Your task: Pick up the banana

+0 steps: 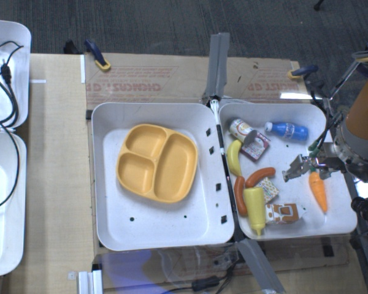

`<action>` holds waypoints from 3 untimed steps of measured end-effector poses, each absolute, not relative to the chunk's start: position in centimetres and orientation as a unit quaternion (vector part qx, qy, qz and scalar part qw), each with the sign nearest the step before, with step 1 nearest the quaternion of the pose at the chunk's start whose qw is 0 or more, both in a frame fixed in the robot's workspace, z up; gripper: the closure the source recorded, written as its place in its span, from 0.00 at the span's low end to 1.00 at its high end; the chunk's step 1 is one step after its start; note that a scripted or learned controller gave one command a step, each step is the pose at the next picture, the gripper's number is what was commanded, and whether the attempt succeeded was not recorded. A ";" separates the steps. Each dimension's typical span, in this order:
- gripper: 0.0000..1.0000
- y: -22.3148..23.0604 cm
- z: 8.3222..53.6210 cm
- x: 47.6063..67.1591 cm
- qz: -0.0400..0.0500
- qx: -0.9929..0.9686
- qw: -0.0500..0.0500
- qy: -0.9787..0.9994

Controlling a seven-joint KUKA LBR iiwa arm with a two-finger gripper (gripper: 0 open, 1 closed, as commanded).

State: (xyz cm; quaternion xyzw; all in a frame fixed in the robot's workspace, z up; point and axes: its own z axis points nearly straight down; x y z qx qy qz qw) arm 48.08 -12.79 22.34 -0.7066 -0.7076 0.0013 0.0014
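The banana (233, 157) is yellow and lies lengthwise against the left wall of the right bin (340, 225), just below a small white jar (240, 127). My gripper (294, 169) hovers over the right half of that bin, well to the right of the banana and apart from it. It stands open with nothing between its fingers. An orange carrot (319, 192) lies just below and right of the gripper.
The right bin also holds two red sausages (259, 176), a yellow mustard bottle (256, 208), a blue bottle (288, 130), a dark packet (257, 146) and a small carton (282, 213). The left bin (110, 225) holds a yellow divided plate (157, 162).
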 end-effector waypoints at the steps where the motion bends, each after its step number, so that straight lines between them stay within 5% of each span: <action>1: 0.00 -14.3 25.3 48.5 0.001 -0.763 0.001 -0.647; 2: 0.00 -9.8 13.5 47.9 0.001 -0.795 0.000 -0.607; 3: 0.00 -11.1 10.4 49.8 -0.005 -0.724 -0.021 -0.690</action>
